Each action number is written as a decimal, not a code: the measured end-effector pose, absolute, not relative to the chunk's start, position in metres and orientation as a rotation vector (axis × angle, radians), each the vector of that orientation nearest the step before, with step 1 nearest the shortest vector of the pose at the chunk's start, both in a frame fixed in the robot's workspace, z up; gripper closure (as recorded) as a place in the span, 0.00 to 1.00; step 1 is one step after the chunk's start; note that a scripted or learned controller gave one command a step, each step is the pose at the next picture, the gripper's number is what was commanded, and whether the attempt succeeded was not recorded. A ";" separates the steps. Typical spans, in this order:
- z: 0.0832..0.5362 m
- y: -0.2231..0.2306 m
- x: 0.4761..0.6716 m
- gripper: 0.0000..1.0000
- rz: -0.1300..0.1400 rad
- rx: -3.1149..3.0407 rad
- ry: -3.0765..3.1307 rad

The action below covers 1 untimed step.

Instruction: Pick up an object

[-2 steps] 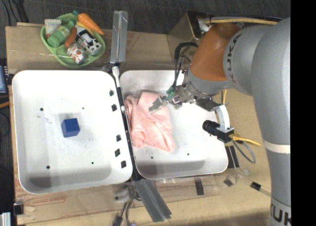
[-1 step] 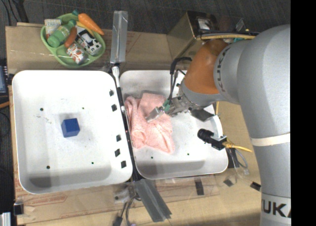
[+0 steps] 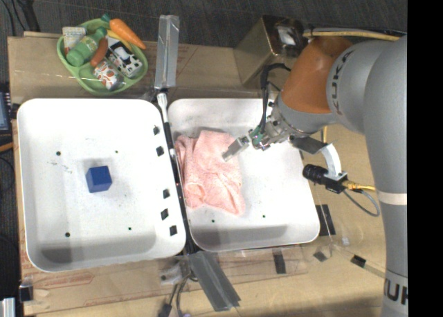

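A crumpled pink cloth [image 3: 210,171] lies in the right bin [image 3: 277,222], against its left wall. A small blue cube [image 3: 99,178] sits in the left bin [image 3: 41,239], left of its middle. My gripper [image 3: 239,146] hangs low over the right bin at the cloth's upper right edge, pointing left. One grey finger reaches over the cloth's edge. The wrist above it hides how the fingers stand, and nothing shows between them.
A green bowl [image 3: 69,66] of toy food, with a carrot and small cartons, stands behind the left bin. A grey metal divider [image 3: 166,46] runs between the bins. A brown box [image 3: 259,46] sits behind the right bin. The arm's bulk covers the right side.
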State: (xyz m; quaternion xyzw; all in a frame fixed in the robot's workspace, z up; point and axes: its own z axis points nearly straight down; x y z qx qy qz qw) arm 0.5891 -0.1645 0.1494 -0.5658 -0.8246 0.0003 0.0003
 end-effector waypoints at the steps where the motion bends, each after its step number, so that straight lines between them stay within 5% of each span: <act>1: 0.092 -0.158 0.647 0.00 0.000 -1.564 -2.726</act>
